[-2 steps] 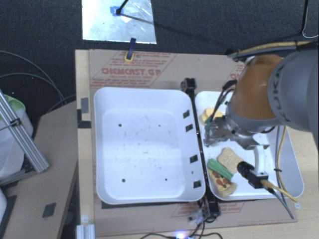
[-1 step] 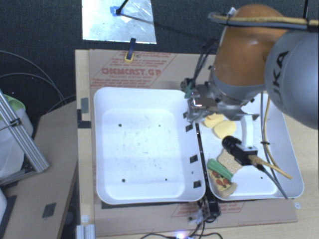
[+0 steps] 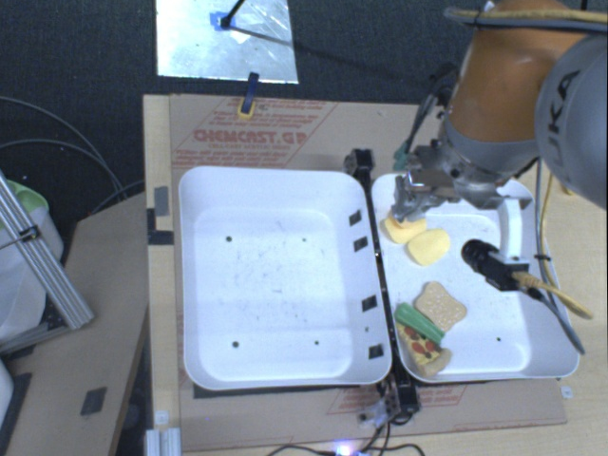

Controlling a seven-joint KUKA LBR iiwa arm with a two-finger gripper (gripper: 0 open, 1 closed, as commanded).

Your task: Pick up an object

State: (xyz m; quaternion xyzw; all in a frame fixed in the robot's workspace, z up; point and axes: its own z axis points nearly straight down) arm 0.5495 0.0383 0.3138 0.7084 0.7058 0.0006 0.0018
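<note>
Grey-and-orange arm [image 3: 513,74] reaches in from the R over the right bin [image 3: 484,335], with the gripper [image 3: 411,207] lowered nr the bin's far-left corner. Its tip sits right at the far edge of a flat yellow wedge [image 3: 404,229] lying on the bin floor. Whether the two actually touch can't be told from this angle, and whether the gripper is clenched or released can't be told either, since the wrist body blocks the view.

Just beside the wedge, toward the bin's centre, lies a rounded yellow piece [image 3: 428,247]. Along the left edge, toward the near side, is a tan cracker [image 3: 440,305] w/ a green strip [image 3: 419,321] touching its near-left side. A pizza-like slice [image 3: 425,351] is tucked into the near-left corner, partly under the strip.

The left bin [image 3: 275,283] sits alongside, its right edge against the right bin's left edge. Both bins rest on a printed cardboard sheet [image 3: 256,131].
</note>
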